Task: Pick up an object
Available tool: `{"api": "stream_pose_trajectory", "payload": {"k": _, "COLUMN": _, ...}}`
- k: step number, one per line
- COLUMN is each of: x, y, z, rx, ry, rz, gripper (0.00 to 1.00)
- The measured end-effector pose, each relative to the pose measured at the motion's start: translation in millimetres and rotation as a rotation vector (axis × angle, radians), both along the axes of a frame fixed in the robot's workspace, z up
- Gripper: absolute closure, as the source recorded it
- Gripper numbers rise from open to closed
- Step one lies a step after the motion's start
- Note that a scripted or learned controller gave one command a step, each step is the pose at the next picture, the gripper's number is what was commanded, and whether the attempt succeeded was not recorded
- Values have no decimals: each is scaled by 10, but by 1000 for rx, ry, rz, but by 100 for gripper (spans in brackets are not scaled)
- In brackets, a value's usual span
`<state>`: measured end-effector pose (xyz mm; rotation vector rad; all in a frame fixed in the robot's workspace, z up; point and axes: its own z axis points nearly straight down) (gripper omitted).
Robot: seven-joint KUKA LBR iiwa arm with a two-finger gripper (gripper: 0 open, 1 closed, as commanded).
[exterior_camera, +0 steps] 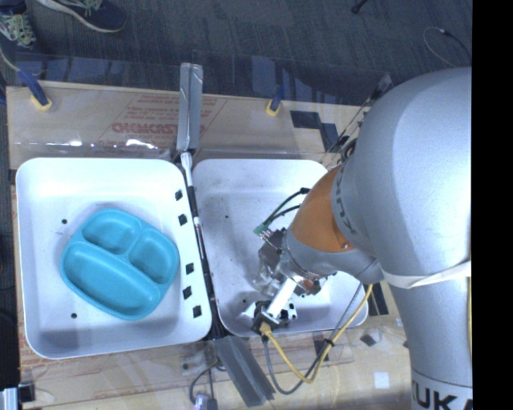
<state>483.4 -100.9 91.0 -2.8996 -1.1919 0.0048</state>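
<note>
**End effector low in the right bin, blue plate in the left**

The desk (104,112) is a pale board with red printed lettering along its far side and a few black patches (309,122) toward the far right. Two shallow white bins sit on it side by side, meeting along their inner walls. A grey metal bar (191,100) stands over that seam at the far edge. A second grey strip (244,370) runs off at a slant from the seam's near end. A blue clamp (36,90) with a yellow tip grips the desk's far left corner, and a second clamp (276,102) sits farther right on the same edge. Beyond the desk lies a dark carpeted floor (240,32), with a dark sneaker (84,12) and part of another shoe (12,28) at the far left.

The left bin (32,240) holds the blue divided plate (120,260). It lies flat on the bin's floor with its three compartments facing up, clear of all four walls. Small black squares (186,240) line this bin's right wall.

The arm (409,184) reaches in from the right, and its broad grey body and orange band (317,220) cover the right side of the right bin (232,192). The end effector (268,280) sits low over the near middle of that bin's floor, close to the near wall. Whether it is apart or together cannot be told, because the wrist and its fittings crowd the spot. The plate is well apart from it, in the other bin.
</note>
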Motion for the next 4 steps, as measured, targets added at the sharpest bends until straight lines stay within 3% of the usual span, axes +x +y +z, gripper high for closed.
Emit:
{"api": "stream_pose_trajectory", "payload": {"k": 1, "x": 1464, "y": 117, "z": -1, "rx": -3, "ry": 1, "rz": -119, "gripper": 0}}
{"api": "stream_pose_trajectory", "payload": {"k": 2, "x": 1463, "y": 159, "z": 90, "rx": 0, "ry": 8, "rz": -106, "gripper": 100}}
{"api": "stream_pose_trajectory", "payload": {"k": 3, "x": 1679, "y": -228, "z": 1397, "rx": -3, "ry": -2, "rz": -395, "gripper": 100}}
{"api": "stream_pose_trajectory", "payload": {"k": 4, "x": 1677, "y": -229, "z": 1390, "rx": -4, "ry": 0, "rz": -395, "gripper": 0}}
